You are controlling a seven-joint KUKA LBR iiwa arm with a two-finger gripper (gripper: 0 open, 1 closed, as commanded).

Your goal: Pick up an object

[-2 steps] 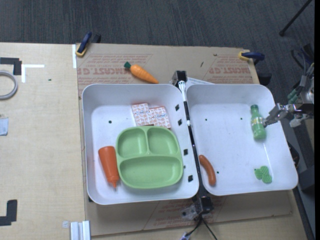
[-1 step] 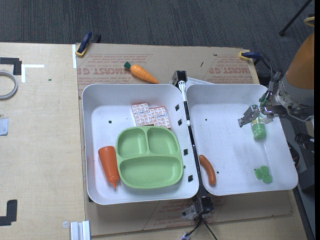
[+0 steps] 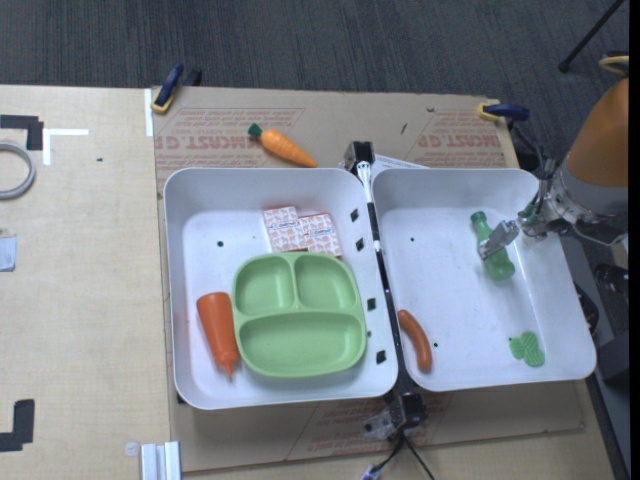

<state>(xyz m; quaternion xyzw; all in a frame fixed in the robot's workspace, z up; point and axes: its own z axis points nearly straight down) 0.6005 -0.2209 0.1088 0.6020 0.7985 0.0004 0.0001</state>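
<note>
Camera view: a light wooden bench (image 3: 80,298) stands on dark grey carpet, with a sheet of printed cardboard (image 3: 300,128) laid across it and held at its far edge by blue clamps (image 3: 168,86). Two shallow white bins sit side by side on the cardboard, joined along their inner walls by black clips.

Left bin (image 3: 185,268): a green divided plate (image 3: 298,315) with three compartments lies near the front centre. A large orange carrot (image 3: 217,332) lies just beside the plate's left edge, pointing toward the front. A small red-and-white printed packet (image 3: 297,230) lies flat behind the plate, close to its rear rim.

Outside the bins, a smaller carrot with a green top (image 3: 282,145) lies on the cardboard behind the left bin.

Right bin (image 3: 450,358): a reddish-orange sausage (image 3: 415,340) lies against the inner wall near the front-left corner. A small green leafy piece (image 3: 526,348) lies near the front-right corner. A green bottle (image 3: 491,245) lies tilted in the rear half of the bin, its neck pointing toward the far wall.

The arm enters from the right, its orange band at the frame edge. The gripper (image 3: 505,236) is low over the right bin and on the bottle's right side. One metal finger (image 3: 499,238) overlaps the bottle's upper body. Whether the claw is spread or closed, and whether it has a true hold on the bottle, cannot be determined at this resolution.
</note>
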